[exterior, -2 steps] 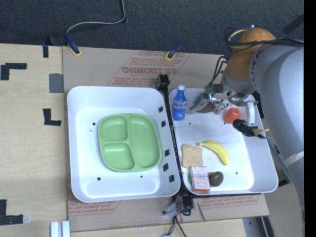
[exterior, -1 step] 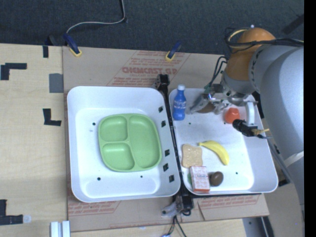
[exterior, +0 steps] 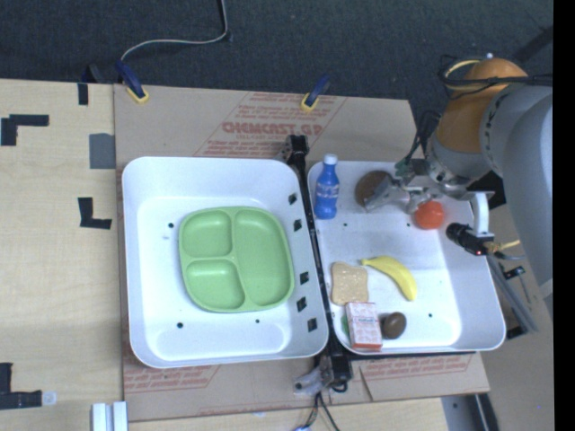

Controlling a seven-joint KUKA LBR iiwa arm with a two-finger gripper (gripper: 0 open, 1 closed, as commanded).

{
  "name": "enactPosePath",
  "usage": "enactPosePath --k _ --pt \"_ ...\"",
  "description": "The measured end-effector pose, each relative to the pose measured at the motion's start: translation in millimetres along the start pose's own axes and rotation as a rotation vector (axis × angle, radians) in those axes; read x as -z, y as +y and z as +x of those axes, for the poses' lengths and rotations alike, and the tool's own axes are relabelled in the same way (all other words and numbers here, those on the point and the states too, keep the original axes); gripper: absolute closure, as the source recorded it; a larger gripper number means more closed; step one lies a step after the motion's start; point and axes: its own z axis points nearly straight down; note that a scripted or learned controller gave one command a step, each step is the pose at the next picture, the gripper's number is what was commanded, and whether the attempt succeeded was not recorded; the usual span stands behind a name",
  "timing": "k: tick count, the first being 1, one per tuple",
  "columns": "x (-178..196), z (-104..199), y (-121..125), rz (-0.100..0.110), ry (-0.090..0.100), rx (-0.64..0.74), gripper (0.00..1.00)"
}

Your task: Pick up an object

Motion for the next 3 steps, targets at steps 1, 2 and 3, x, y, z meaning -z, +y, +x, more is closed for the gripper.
enactPosePath --k 1,2,3 --pt "-2.2 37.4 14.8 0.003 -0.011 -0.005 0.00" --pt "-2.4 40.7 14.4 0.003 -0.014 -0.006 0.00" --pt "-2.5 40.2 14.4 0.004 -0.013 -0.005 0.00"
